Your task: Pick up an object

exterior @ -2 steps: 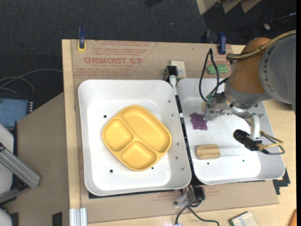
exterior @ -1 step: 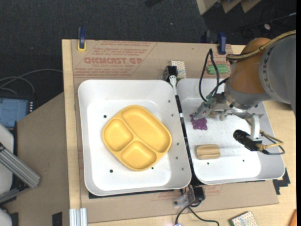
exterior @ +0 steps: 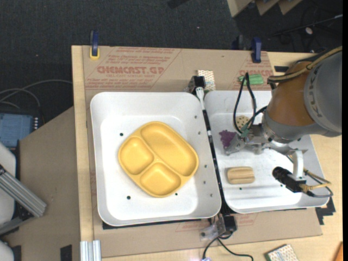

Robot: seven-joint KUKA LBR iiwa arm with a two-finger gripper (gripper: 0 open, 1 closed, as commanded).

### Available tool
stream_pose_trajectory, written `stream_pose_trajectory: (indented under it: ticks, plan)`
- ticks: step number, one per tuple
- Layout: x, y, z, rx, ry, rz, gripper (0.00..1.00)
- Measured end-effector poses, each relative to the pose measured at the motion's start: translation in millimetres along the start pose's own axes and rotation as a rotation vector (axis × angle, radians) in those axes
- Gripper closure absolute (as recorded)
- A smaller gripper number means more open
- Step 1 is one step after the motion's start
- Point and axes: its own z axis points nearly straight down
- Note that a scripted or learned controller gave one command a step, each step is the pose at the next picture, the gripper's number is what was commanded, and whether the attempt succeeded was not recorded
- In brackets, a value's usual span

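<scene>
A yellow divided plate (exterior: 157, 157) is seen in the left bin (exterior: 103, 162), well left of the gripper (exterior: 243, 143). Just beside the gripper's left, a purple object (exterior: 227, 137) is found in the right bin (exterior: 266, 197). Below it, a tan block (exterior: 240, 175) lies apart. How far the gripper is open cannot be told.

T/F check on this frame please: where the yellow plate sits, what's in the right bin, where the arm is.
1. The yellow divided plate lies in the left bin. True.
2. The plate has two compartments. False: three.
3. A tan oblong block lies in the right bin. True.
4. The purple object lies in the left bin. False: it is in the right bin, by the gripper.
5. The arm hangs over the left bin. False: it is over the right bin.
</scene>
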Motion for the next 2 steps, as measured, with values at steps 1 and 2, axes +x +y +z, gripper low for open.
stream_pose_trajectory:
  ticks: [1,2]
  plan:
    - [1.8,58.9,-1.9,-0.013,-0.004,-0.004,0.00]
    - [1.0,57.5,-12.9,-0.014,-0.005,-0.001,1.00]
